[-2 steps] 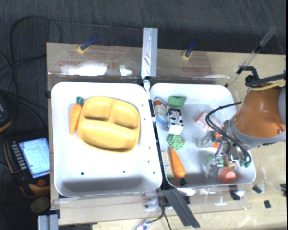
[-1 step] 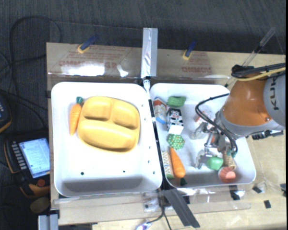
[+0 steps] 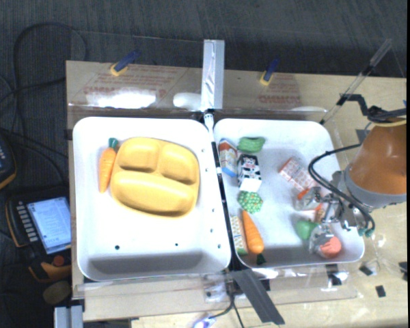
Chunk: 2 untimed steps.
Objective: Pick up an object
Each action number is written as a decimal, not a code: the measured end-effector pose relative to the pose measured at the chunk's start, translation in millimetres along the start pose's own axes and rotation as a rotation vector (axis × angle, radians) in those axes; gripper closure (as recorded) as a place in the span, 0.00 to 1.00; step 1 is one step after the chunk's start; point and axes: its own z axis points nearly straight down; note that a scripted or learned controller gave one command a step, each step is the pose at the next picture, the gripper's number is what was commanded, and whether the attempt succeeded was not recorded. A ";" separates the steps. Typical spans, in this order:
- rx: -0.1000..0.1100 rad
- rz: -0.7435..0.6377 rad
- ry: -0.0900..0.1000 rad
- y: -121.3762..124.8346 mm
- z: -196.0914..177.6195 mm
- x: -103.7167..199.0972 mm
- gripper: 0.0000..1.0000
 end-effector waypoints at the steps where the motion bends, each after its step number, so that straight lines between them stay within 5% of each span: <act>1: 0.003 0.140 0.008 15.7 1.1 -18.0 0.00; 2: 0.003 0.170 0.002 52.9 0.7 -27.7 0.00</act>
